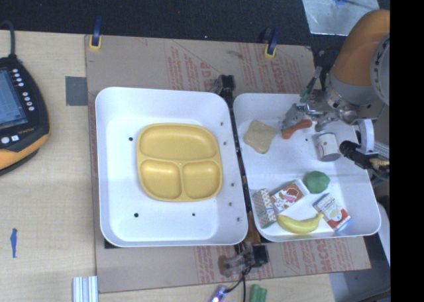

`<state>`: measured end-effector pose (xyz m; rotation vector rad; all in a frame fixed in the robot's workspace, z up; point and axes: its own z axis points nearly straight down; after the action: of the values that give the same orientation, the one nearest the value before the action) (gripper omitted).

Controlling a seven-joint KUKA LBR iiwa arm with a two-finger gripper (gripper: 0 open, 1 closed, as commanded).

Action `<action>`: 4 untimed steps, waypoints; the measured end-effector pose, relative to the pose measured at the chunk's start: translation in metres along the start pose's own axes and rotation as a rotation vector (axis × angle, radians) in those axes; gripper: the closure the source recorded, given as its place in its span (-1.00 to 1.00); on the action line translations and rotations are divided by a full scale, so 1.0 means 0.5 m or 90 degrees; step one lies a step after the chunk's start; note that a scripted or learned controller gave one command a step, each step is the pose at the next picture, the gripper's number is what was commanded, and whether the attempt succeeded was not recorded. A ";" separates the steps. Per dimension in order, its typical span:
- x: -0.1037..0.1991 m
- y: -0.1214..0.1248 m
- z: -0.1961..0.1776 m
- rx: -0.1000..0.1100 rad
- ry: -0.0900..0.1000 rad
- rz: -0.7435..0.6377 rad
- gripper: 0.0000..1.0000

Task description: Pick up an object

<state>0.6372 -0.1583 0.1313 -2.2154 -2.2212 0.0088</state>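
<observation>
I read the arm as low over the far part of the right bin (371,218), with the pincer (296,120) set at an orange, carrot-like piece (296,128). The metal fingers (290,119) stand on or just above that piece's far-left end. I cannot tell whether they are spread or pressed together, nor whether the piece sits between them, so I do not count it as held.

The right bin also carries a slice of bread (260,136) just left of the orange piece, a small grey can (326,146) just to its right, a green lime-like ball (317,181) nearer, a banana (299,223) at the near edge, and three small printed packets (289,195) around the banana. The left bin (116,161) bears a yellow divided plate (179,161). A teach pendant (16,112) lies on the tabletop (46,214) at far left.

My judgement: the grasp step is in hand, with the orange piece as the likely target. The next move calls for confirming closure on the piece, then a straight vertical lift, slow enough to check that the piece rises with the fingers. The bread and can lie close by, so I would avoid any sideways travel before clearance.
</observation>
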 end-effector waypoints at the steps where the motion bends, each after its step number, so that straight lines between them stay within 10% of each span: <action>1: -0.063 -0.111 0.043 -0.008 0.003 -0.004 -1.00; 2: -0.016 0.039 0.062 -0.004 0.001 0.000 -1.00; 4: -0.019 0.041 0.076 -0.004 0.004 -0.002 -1.00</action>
<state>0.6576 -0.1677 0.0933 -2.2121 -2.2244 -0.0050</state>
